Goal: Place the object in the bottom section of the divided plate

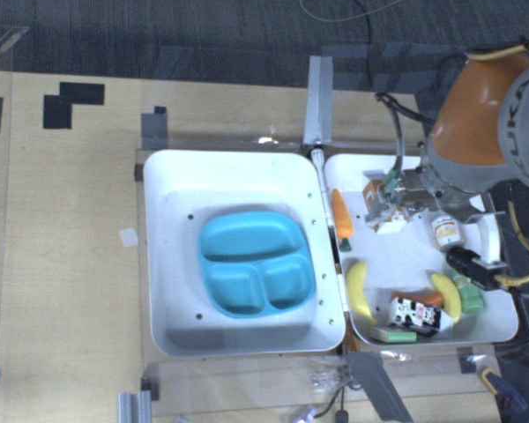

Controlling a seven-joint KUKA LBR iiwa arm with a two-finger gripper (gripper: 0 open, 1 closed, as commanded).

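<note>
Your divided plate (251, 264) sits in the left bin (167, 236), all sections bare, so nothing is placed yet. Right of the plate, bananas (357, 291) and a carrot (339, 214) lie loose. Beyond them the hand (390, 199) is low; grip state unclear, target item unclear.

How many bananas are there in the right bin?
2. One banana lies by the right bin's left wall, below the carrot. The other banana lies near the front right corner, among other items. More may be hidden under the arm.
</note>
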